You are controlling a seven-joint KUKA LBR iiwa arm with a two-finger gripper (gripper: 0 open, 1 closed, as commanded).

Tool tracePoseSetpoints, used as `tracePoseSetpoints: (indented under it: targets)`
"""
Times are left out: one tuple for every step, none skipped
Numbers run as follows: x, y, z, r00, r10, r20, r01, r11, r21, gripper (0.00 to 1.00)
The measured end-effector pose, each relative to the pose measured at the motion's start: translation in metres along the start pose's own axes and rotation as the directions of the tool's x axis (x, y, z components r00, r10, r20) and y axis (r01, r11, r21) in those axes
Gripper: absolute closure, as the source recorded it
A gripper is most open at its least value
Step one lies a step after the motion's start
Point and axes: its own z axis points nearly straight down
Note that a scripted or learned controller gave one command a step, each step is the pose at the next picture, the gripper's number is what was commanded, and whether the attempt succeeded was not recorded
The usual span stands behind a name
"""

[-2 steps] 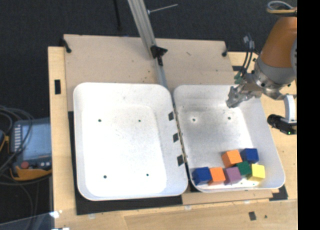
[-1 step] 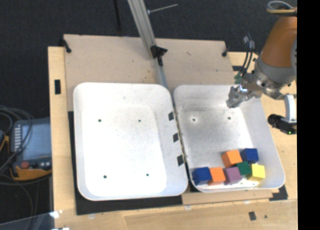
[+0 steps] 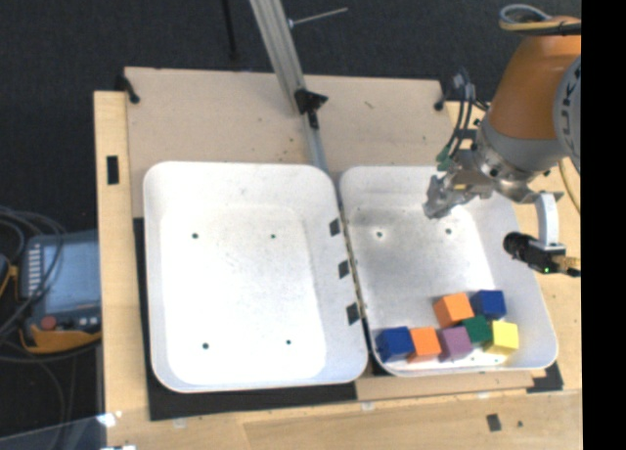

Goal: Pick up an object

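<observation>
A grey KUKA arm (image 3: 533,96) with an orange band is seen reaching in from the right over a wooden surface (image 3: 245,115) on which two shallow white bins are set side by side. The gripper (image 3: 440,199) is poised above the upper part of the right bin (image 3: 411,252), near its far rim; whether its jaws are open or closed cannot be told from this angle, and nothing can be made out between them.

The objects to be picked are gathered in the near right corner of the right bin, well apart from the gripper. A blue cube (image 3: 394,342) is placed at the left end of the cluster, just beside an orange cube (image 3: 425,342) and a purple cube (image 3: 456,342), the three forming a row along the near rim. A second orange cube (image 3: 453,308) is tilted behind them, with a dark blue cube (image 3: 488,302) to its right, a green cube (image 3: 477,329) in the middle and a yellow cube (image 3: 505,337) at the right end.

The left bin (image 3: 245,272) is marked by four small dark dots. A slanted aluminium strut (image 3: 279,37) is fixed at the far side of the surface, between the bins. A handheld control pendant (image 3: 59,287) with cabling is seen at the left edge, off the surface.
</observation>
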Motion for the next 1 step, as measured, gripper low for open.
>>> tracePoseSetpoints:
  targets:
    - [0.0469, -0.0252, 0.0026, 1.000, 0.001, 0.001, -0.001, 1.000, 0.002, 1.00]
